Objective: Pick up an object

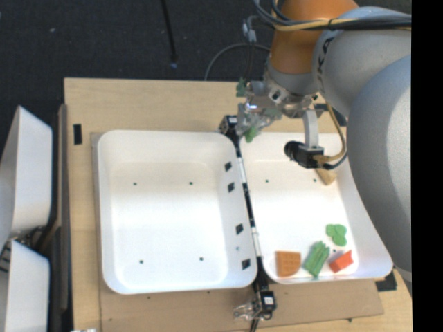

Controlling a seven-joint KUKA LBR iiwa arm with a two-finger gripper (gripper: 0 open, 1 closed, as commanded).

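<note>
Grey arm reached in over the right bin (pixel 360 206), gripper (pixel 250 120) positioned at the bin's far left corner, finger state cannot be told, four small objects grouped at the near edge: orange block (pixel 287 263), green ridged piece (pixel 316 259), green lump (pixel 337 234), red piece (pixel 341 261).

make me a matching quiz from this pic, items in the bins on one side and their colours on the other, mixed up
Column A:
1. flat block at the near edge of the right bin
2. long ridged piece beside it
3. small wedge nearest the bin's right corner
4. wrist band on the arm

Column B:
a. red
b. orange, glossy
c. orange, matte
d. green

Pairs: 1-c, 2-d, 3-a, 4-b
</note>
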